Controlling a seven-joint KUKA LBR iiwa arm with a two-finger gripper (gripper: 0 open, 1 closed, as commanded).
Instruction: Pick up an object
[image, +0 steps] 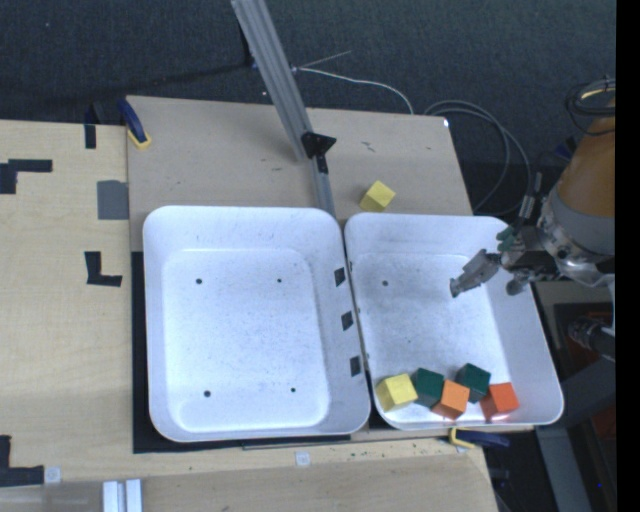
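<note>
Several small blocks lie along the near edge of the right bin: a yellow block, a dark green block, an orange block, a second green block and a red-orange block. My gripper hangs over the right side of this bin, well behind the blocks and touching none of them. It is open, its fingers spread with nothing between them. The grey arm with its orange band comes in from the right edge.
The left bin sits beside the right one. Another yellow block rests on the bench behind the right bin. A grey slanted pole stands at the back, and cables run along the back right.
</note>
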